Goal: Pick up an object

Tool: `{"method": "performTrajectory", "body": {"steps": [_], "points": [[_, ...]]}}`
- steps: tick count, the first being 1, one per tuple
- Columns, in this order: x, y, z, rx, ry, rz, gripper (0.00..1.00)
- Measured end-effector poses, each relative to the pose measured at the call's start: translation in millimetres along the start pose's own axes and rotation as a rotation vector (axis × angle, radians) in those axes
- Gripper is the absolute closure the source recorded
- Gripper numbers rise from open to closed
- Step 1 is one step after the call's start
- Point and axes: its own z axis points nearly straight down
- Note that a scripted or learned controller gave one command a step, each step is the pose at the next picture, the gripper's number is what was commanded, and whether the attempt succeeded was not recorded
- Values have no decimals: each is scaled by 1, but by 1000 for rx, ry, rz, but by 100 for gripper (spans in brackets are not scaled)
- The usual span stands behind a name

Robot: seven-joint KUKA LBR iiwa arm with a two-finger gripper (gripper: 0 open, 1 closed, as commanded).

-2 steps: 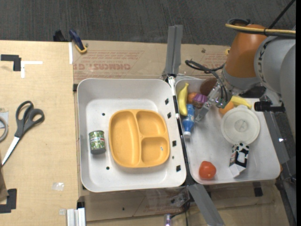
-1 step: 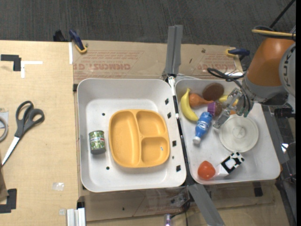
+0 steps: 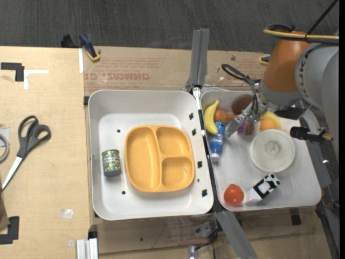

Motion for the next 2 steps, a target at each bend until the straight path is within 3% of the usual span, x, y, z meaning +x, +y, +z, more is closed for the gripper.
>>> {"method": "performTrajectory", "body": {"steps": [1, 2], "points": [[10, 16, 0, 3, -1, 207, 0], [9, 17, -10, 2, -4, 203, 100]]}}
